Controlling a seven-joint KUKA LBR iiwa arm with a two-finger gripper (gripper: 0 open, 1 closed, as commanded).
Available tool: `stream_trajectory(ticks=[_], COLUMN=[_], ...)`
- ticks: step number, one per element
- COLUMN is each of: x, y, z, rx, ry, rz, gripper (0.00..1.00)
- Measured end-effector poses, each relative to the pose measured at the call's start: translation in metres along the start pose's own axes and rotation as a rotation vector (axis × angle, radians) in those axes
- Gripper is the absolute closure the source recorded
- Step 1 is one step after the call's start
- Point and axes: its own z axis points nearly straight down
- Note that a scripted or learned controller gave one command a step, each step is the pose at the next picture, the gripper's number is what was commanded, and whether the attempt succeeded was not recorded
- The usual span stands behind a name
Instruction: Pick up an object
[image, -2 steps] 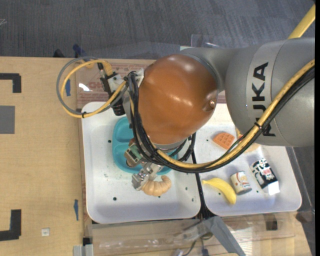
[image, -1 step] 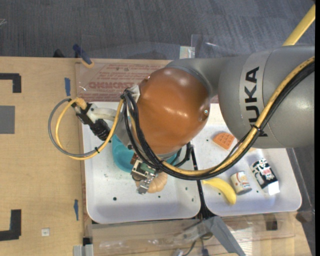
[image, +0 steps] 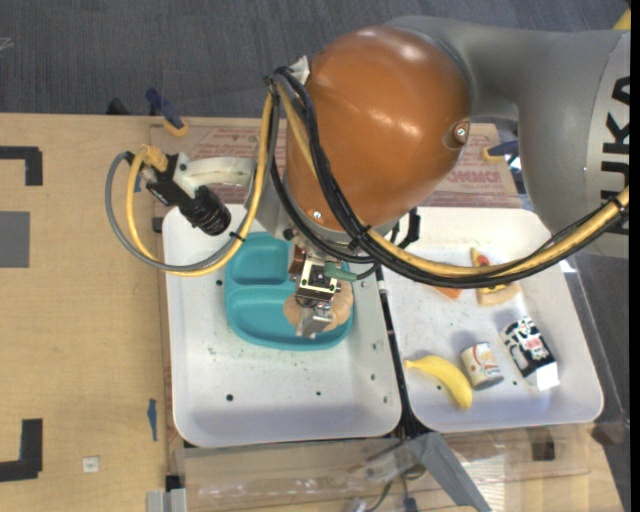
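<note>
Gripper (image: 318, 305) sits low in the left white bin (image: 200, 400), over the right edge of a teal plastic divided dish (image: 255, 295), with a small tan-brown rounded object (image: 343, 310) right at its tip; whether it is open, closed or gripping cannot be told. The dish looks light, stiff and slick, probably best pinched by its raised rim. In the right white bin (image: 580, 400) lie a yellow banana (image: 442, 377), likely soft, and small printed packets (image: 483, 364).
</note>
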Motion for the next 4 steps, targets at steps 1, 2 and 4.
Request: stream_trajectory(ticks=[1, 2, 4], x=[0.002, 0.001, 0.021], y=[0.0, 0.016, 0.011], z=[0.052, 0.182, 0.245], rx=[-0.005, -0.009, -0.005], ry=[-0.008, -0.016, -0.006], rz=[-0.039, -0.044, -0.004], gripper=[1.0, 1.0, 1.0])
